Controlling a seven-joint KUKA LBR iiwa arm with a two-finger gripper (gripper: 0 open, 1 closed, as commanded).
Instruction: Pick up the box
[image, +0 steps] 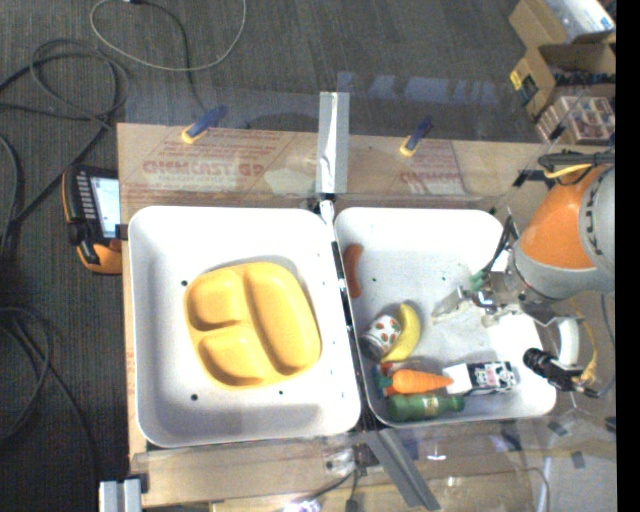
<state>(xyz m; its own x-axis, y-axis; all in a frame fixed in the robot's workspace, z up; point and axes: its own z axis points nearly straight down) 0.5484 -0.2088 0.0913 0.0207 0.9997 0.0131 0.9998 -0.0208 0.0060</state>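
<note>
Lying flat, white printed box (487, 376)

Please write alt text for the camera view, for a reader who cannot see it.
A robot arm reaches from the right over the right bin, its gripper above bare bin floor, apart from the small box near the front edge. A banana, carrot and green bottle lie nearby; the left bin holds a yellow tray.
</note>
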